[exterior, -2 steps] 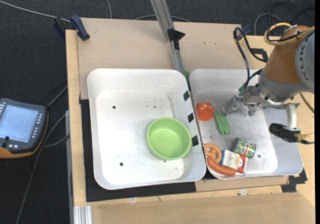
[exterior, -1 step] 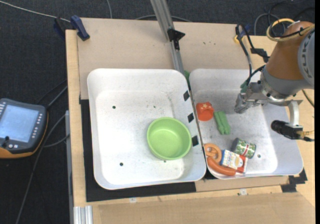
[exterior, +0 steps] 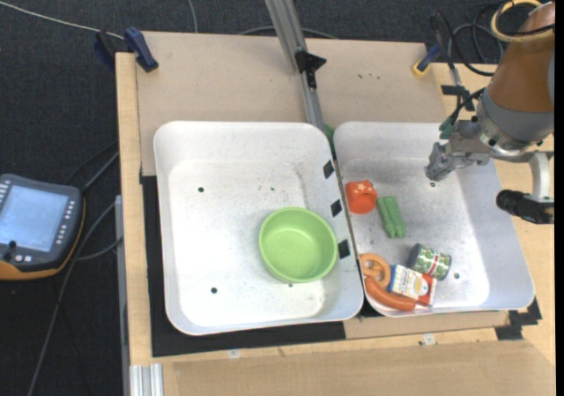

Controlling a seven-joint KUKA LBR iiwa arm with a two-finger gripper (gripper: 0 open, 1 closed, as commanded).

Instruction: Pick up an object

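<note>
Glossy green plastic bowl [exterior: 298, 244], speckled matt white bins [exterior: 220, 147].

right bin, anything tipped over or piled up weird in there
Yes: the small green-labelled can lies on its side near the right bin's front edge, crowded against a white-and-red carton and an orange curved piece.

Single fixed camera above bench [exterior: 220, 77], looking down at slant (both bins [exterior: 176, 209] in frame), mid-distance.

Two bins [exterior: 176, 156] are counted; one green bowl [exterior: 298, 244], one orange cup [exterior: 360, 197], one green pickle [exterior: 392, 216], one can [exterior: 429, 261], one carton [exterior: 410, 283].
</note>
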